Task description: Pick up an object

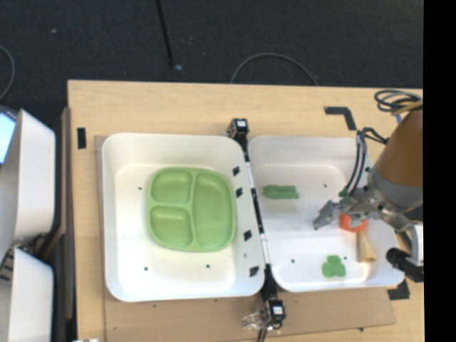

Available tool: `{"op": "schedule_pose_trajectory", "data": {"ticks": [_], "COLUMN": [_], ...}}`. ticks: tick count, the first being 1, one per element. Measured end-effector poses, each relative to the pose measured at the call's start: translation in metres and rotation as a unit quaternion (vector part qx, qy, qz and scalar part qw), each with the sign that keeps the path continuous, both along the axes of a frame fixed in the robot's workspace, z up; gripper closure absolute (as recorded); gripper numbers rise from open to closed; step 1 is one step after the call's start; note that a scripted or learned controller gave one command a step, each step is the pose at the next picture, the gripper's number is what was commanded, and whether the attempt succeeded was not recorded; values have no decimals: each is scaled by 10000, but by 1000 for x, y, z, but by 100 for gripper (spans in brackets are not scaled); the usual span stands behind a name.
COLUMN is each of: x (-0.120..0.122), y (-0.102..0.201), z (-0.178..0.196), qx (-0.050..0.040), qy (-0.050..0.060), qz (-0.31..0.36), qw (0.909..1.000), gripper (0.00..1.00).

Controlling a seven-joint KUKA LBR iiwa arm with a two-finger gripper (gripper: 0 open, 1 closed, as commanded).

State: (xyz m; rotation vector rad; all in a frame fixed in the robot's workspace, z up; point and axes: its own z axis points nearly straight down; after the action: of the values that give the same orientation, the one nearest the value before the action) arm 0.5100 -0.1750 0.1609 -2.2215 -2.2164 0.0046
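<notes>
So the arm (399, 166) comes in from the right and hangs over the right bin (303, 148), with the gripper (335, 216) down low near that bin's right side. One grey finger sticks out to the left around the middle of the bin floor, but I honestly can't tell whether the gripper is wide or narrow, since the wrist and cables cover most of it. Right under the gripper, touching or just beside it, there's a small orange object (350, 223), partly hidden, so I can't say if it's actually being gripped or just lying there. Just to the right of that and a bit nearer the front edge is a tan, wood-coloured piece (365, 248) standing roughly lengthwise along the bin's right wall. A green block (280, 192), flat and rectangular, lies well to the left of the gripper in the bin's left half, near the divider between the bins. A lumpy green toy (333, 267), sort of broccoli shaped, sits near the front edge of the same bin, below the gripper and apart from it. Over in the left bin (121, 155) there's a light green divided plate (192, 208) with three compartments, lying flat about in the middle. Both bins sit side by side on the light wooden tabletop (157, 102).
</notes>
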Motion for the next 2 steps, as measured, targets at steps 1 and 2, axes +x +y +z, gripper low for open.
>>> {"op": "schedule_pose_trajectory", "data": {"ticks": [1, 2], "x": [-2, 0], "y": [-10, -10], "z": [-48, -34], "qx": [-6, -9], "qy": [-6, -45], "qz": [6, -12], "qw": [10000, 10000], "gripper": [0, 100]}}
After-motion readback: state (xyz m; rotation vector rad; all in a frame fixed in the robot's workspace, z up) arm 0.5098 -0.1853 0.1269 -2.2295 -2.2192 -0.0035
